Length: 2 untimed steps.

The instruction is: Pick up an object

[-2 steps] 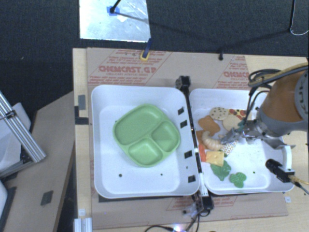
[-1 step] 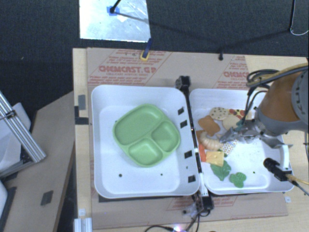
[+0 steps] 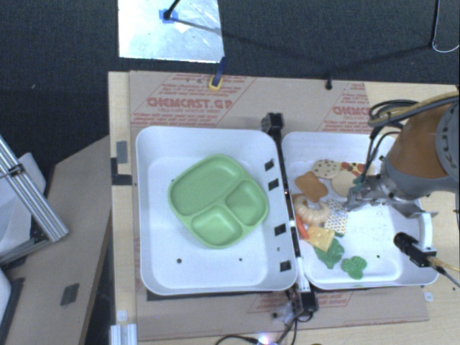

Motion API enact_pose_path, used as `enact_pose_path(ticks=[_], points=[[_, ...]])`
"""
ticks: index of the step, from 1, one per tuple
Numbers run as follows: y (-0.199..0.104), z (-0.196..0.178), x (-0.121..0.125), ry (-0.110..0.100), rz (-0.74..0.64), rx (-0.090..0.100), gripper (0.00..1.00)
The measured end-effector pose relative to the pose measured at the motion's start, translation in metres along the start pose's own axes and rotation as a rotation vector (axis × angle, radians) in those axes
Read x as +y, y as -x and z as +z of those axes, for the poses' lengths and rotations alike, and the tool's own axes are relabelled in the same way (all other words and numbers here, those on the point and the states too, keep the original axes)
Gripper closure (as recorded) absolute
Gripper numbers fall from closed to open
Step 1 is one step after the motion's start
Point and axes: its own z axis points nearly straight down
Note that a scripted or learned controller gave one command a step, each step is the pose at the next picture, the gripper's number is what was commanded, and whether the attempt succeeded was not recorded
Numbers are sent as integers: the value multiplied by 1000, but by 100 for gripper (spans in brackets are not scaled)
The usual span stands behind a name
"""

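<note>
Two bins (image 3: 154,214) below me; my gripper (image 3: 353,198) hangs over the right one's toy food (image 3: 320,210), at its 9 o'clock side; jaws' state I cannot tell.

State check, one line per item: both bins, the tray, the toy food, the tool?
Left bin: holds a green tray.
Green tray: flat, upright, three compartments bare.
Right bin: holds toy food along its left side.
Toy food: loose pile on the bin floor.
Tool: low over the pile; grip not visible.
</note>
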Motion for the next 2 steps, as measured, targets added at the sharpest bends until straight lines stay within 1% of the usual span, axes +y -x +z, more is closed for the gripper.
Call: enact_pose_path(ticks=[1, 2], points=[[-1, -64, 0, -21, -2, 5, 100], [0, -118, 3, -21, -3, 5, 100]])
